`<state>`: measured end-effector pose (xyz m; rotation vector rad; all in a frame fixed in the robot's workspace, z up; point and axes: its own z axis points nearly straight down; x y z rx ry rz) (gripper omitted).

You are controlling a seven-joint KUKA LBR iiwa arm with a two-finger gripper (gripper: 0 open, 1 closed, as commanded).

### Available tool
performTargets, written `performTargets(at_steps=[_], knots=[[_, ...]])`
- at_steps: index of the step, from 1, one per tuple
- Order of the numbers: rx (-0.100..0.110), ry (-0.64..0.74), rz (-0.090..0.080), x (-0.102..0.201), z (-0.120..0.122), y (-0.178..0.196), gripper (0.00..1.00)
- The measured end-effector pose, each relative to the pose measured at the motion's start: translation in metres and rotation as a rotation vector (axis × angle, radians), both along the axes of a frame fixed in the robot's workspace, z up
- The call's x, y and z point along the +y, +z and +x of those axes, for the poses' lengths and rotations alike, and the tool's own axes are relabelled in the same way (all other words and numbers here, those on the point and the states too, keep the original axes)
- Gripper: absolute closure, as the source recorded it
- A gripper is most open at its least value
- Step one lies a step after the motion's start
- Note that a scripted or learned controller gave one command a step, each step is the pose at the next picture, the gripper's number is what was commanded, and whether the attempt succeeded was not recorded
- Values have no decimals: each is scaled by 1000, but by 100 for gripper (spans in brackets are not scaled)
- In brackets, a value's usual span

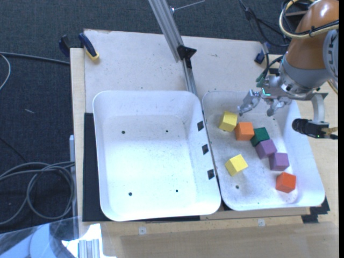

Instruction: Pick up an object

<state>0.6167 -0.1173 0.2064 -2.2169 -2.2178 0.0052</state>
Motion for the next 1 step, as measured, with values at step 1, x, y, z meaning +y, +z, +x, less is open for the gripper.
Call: performTargets(at_steps=[1], knots=[[-4,0,-1,0,1,3,0]])
